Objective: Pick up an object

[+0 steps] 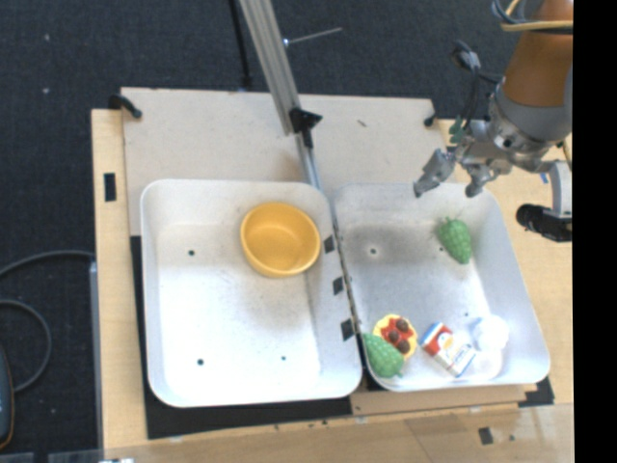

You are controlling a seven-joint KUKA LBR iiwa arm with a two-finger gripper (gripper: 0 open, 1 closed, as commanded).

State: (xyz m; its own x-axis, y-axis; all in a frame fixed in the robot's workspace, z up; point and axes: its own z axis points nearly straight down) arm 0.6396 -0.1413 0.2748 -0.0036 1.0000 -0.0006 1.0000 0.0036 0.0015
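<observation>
The two-finger gripper point(449, 183) on the grey arm hovers over the far rim of the shallow white right bin point(424, 258), fingers apart and empty. The nearest target, a bumpy green oval toy point(455, 239), lies just below it on the bin floor. Lower straight over the toy, straddle its narrow width, and close only once both fingers flank it.

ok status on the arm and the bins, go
Gripper open, above right bin's far edge, holding nothing. Green object just below it. Nothing in the way.

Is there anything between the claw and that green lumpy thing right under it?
No. In the camera view, only bare white bin floor separates the open gripper from the green thing below it.
</observation>
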